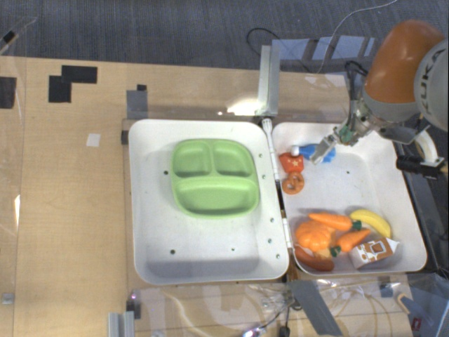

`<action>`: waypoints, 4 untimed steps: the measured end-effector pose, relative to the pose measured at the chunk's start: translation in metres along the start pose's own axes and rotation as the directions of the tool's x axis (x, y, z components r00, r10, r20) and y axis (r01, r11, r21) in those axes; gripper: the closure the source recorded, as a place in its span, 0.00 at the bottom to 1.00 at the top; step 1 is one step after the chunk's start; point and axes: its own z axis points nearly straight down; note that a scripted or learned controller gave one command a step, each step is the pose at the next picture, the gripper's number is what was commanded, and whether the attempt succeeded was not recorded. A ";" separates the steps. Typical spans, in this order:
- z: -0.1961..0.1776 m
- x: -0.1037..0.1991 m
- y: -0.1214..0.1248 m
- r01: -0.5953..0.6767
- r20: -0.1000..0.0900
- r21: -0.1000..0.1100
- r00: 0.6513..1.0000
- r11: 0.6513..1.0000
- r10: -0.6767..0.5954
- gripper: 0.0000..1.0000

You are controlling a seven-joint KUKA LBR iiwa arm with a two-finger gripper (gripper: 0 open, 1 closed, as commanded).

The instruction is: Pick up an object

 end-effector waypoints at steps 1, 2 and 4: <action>0.071 -0.034 0.001 0.058 -0.009 0.011 0.998 0.998 -0.057 0.00; 0.072 0.001 0.019 -0.071 0.014 0.002 0.997 0.997 0.071 0.00; 0.060 -0.001 0.028 -0.233 0.016 -0.005 0.972 0.973 0.233 1.00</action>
